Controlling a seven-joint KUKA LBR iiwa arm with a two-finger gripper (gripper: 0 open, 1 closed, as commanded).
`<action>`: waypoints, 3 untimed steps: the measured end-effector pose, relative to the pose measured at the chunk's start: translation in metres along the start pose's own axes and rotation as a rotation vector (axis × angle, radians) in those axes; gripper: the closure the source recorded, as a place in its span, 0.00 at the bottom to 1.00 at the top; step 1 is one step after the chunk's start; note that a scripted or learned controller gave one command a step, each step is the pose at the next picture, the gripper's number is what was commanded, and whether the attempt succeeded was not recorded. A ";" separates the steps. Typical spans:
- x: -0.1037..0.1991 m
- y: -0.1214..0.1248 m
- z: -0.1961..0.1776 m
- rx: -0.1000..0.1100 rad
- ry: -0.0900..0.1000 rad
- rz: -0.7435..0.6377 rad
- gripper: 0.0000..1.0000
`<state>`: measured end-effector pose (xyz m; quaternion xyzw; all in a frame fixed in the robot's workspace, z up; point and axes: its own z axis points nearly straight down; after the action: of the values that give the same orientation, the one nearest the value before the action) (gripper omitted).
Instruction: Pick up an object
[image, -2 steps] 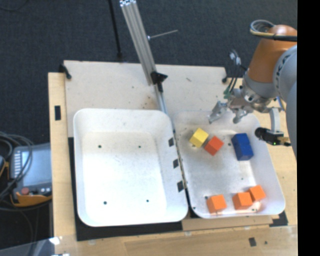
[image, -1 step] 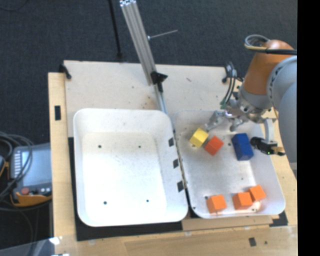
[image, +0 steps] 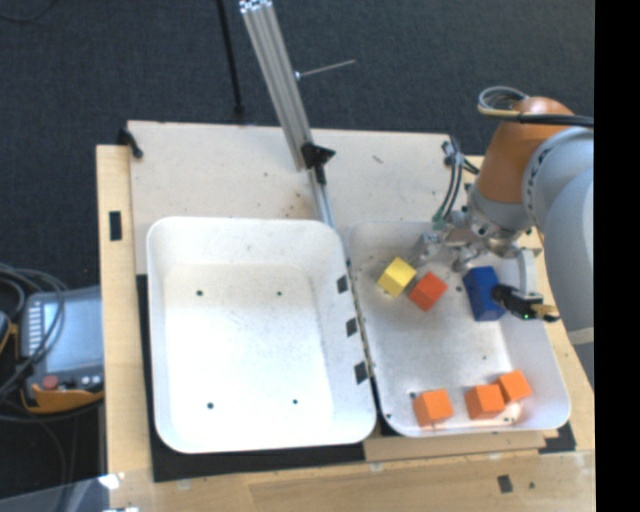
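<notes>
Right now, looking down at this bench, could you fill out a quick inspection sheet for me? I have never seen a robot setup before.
Surface: wooden bench bearing a left bin and a right bin.
Job's things: in the right bin, a yellow block touching a red-orange block, a blue block, and three orange blocks near the front edge.
Clutter: nothing seen.
Grippers: the gripper is low over the right bin's back, beside the blocks.
Cables: wires along the wrist; cords at far left.
Surroundings: aluminium post, handheld controller, dark carpet.

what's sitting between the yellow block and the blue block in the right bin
In the camera view, a red-orange block lies between the yellow block and the blue block, touching the yellow one.
</notes>
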<state>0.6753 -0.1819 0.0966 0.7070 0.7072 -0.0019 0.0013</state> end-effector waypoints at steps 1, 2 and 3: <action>-0.001 0.001 -0.014 -0.005 -0.003 -0.002 1.00; -0.003 0.003 -0.059 -0.007 0.004 0.002 1.00; -0.003 0.003 -0.125 -0.011 0.003 -0.002 1.00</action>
<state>0.6785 -0.1843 0.2212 0.7065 0.7077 0.0029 0.0041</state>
